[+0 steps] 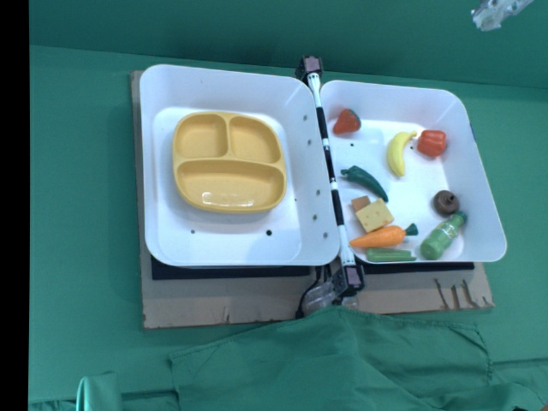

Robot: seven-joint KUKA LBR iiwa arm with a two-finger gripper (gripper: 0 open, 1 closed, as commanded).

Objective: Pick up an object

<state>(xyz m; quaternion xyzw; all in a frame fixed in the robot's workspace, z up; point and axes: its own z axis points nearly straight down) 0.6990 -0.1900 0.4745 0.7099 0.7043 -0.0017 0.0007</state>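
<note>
Green cloth bench, two white bins side by side.
Left bin (163,229): yellow divided plate (229,162). Right bin (479,187): carrot (378,237), banana (397,153), small toy foods. Gripper (499,5) high at far right, well clear of both bins; fingers' state unclear.

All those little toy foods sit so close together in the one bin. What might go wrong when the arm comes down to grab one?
1. The carrot, the cheese wedge and a green pod lie packed together, so the pincer may nudge or catch two at once.
2. The green bottle lies near the right bin's wall, leaving little room for a finger.
3. The banana is curved and may slip.
</note>
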